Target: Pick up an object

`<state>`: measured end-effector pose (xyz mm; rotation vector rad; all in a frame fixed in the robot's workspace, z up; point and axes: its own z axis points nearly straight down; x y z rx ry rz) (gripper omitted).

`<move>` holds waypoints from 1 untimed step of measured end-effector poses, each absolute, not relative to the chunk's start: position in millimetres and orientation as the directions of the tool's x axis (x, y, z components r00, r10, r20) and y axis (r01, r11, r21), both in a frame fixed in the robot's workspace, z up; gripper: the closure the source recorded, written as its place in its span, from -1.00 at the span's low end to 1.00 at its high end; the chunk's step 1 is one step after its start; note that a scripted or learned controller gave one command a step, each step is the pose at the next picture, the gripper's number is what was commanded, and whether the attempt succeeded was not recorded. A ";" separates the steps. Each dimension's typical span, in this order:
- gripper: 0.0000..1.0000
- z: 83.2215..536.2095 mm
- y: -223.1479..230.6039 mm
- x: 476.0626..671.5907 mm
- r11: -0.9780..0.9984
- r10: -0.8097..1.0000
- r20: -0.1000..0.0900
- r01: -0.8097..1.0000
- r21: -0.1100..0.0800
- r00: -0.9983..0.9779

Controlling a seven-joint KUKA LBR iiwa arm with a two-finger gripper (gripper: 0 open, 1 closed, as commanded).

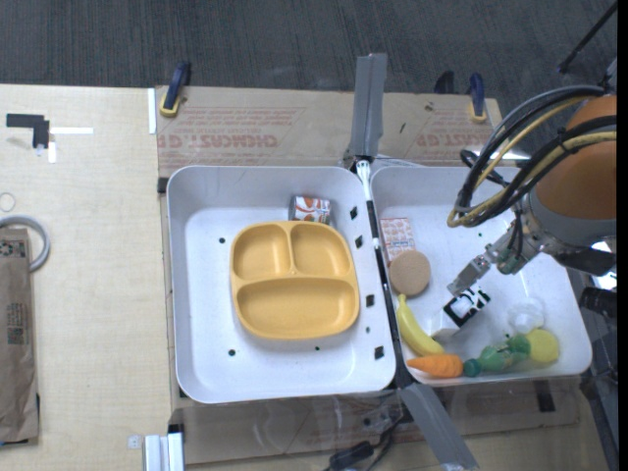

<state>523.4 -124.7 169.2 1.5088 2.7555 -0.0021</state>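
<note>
Carrot (435,365) right at the near rim of the right bin (579,297), lying crosswise, thin tip toward the divider. Just behind it, touching or nearly so, is the banana (416,328). That's my likeliest pick, I judge, since it lies nearest my pincer (472,285). The pincer hangs over the middle of that bin, and I see nothing held in it. Released or clenched, I cannot tell from here.

The banana's long axis runs on a slant: one end up by the round brown roll (410,272), the other down toward the carrot, with the curve bowing toward the divider.

To do this well I want to shift toward the divider and the near rim. Then I turn the wrist so the pincer closes across the banana's narrow width, not along it, and come down on its middle, clear of carrot and roll. The divider wall is close, so I mind that.
</note>
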 end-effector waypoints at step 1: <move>-1.00 202.3 -106.2 545.9 0.207 0.978 -0.002 0.978 -0.001 -0.207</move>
